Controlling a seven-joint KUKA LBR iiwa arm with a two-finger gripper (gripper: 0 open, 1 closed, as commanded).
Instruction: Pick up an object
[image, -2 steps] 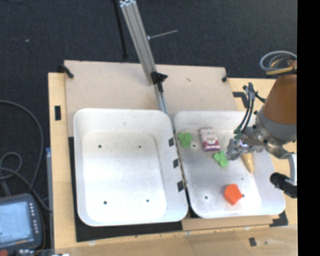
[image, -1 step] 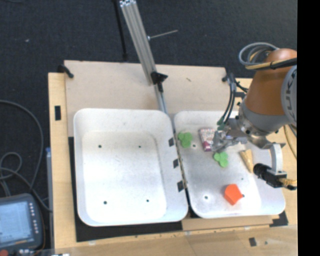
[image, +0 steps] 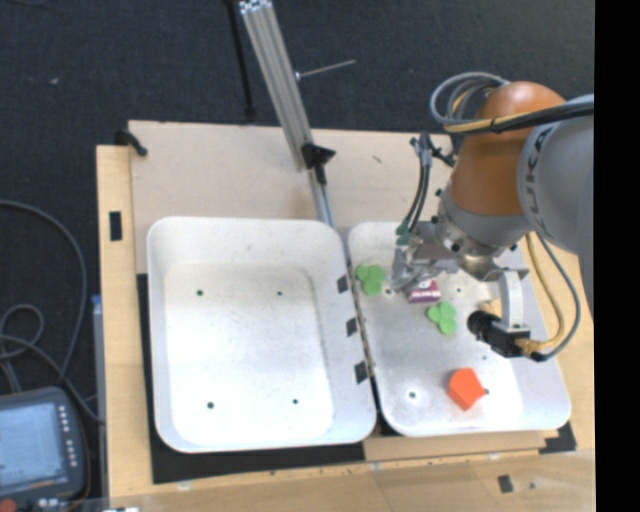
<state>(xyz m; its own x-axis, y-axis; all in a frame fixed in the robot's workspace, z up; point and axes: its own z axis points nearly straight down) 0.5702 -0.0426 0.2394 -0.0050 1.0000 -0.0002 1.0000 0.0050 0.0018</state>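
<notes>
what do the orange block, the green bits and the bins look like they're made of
Orange block: likely matte plastic or foam; flat, even colour, no glare.
Green pieces and: probably soft plastic or rubber; rounded lobes, dull surface.
Bins: apparently moulded white plastic; rounded corners, faint speckling, slight sheen.

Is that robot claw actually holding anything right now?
Cannot be told. The gripper sits low over a small purple and white object in the right bin, but no grasp shows.
</notes>
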